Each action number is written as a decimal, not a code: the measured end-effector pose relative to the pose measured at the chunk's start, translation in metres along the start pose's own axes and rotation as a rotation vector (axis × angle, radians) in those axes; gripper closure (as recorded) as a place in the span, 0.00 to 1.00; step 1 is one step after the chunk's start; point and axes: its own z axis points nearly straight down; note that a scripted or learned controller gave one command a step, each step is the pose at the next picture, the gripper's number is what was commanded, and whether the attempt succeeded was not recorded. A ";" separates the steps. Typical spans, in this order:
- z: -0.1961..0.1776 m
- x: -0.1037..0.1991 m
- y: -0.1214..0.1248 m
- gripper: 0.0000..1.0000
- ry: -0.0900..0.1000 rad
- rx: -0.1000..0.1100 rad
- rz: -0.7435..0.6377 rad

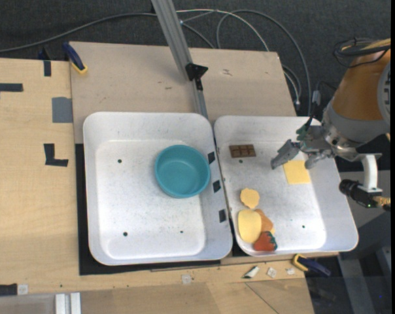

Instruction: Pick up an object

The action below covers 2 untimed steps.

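Just above the yellow square (297, 173), end effector (295, 159) spread open.

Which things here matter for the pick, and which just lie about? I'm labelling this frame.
In play: gripper, open above the yellow square; brown block; yellow pieces; red piece.
Lying about: teal bowl in the left bin; cables.

Grey arm (364, 97) with orange band entering from the right, wrist bent downward and leftward, gripper (299, 156) low, its two jaws spread apart, one reaching left, one angled down
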 end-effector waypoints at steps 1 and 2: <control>0.000 0.000 0.000 0.00 0.000 0.000 0.001; 0.063 0.000 0.004 0.00 0.000 0.006 0.001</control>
